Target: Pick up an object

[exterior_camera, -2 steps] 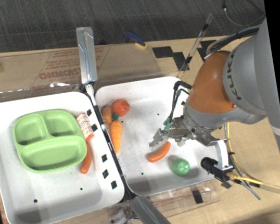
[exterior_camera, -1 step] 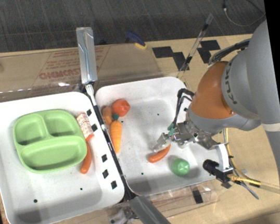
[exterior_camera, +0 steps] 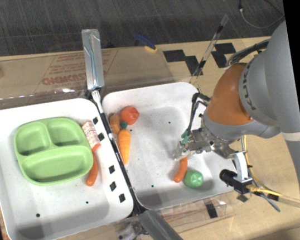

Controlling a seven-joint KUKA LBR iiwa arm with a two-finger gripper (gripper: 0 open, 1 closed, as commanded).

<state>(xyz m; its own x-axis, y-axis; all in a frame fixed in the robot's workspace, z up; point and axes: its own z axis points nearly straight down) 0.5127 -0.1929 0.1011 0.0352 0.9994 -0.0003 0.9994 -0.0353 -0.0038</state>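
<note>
Gripper [exterior_camera: 184, 149] low in right bin [exterior_camera: 152, 96], just above small carrot [exterior_camera: 180, 170]; claw state: cannot tell; likely lining up to grasp.

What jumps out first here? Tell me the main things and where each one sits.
The light green divided tray in the left bin catches the eye first. Next comes the grey arm with its orange band reaching into the right bin from the right, its pincer low near a small carrot and a green ball. Along that bin's left wall lie a bigger carrot and a tomato.
</note>
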